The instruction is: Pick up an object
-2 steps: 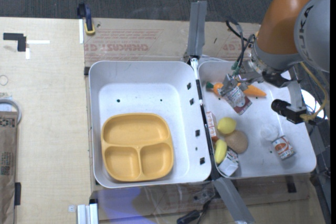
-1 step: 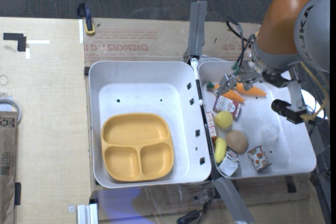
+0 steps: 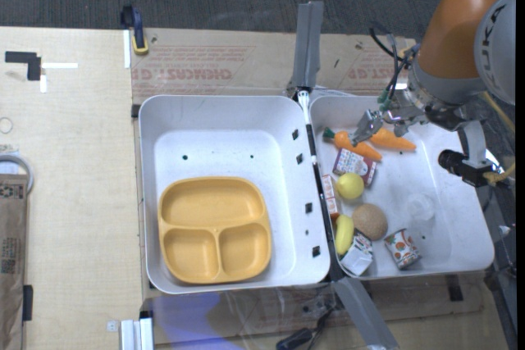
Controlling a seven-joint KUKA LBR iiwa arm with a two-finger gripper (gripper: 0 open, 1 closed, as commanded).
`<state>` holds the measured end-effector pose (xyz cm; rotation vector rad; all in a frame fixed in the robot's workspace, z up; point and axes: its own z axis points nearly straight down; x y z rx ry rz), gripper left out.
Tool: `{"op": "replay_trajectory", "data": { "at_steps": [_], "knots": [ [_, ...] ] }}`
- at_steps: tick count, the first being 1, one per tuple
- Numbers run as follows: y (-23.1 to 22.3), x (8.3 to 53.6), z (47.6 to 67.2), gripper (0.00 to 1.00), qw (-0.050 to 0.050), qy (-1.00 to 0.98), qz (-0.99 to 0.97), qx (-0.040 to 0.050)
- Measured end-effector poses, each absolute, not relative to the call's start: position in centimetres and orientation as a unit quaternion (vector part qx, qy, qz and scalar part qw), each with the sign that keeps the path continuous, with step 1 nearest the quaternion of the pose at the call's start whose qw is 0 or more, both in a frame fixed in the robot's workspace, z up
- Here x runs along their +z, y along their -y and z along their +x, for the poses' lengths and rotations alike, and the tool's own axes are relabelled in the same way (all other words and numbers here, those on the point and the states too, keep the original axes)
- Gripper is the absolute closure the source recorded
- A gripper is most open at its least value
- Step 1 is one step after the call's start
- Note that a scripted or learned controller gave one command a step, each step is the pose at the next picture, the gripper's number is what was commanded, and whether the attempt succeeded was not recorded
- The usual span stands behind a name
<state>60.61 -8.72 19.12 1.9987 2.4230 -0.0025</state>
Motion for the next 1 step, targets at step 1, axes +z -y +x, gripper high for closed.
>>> {"op": "replay_trajectory", "data": {
  "at_steps": [1],
  "knots": [
    [3.38, 19.07, 63.17, 0.00, 0.000, -0.810, 0.587, -0.0009]
  ]
}}
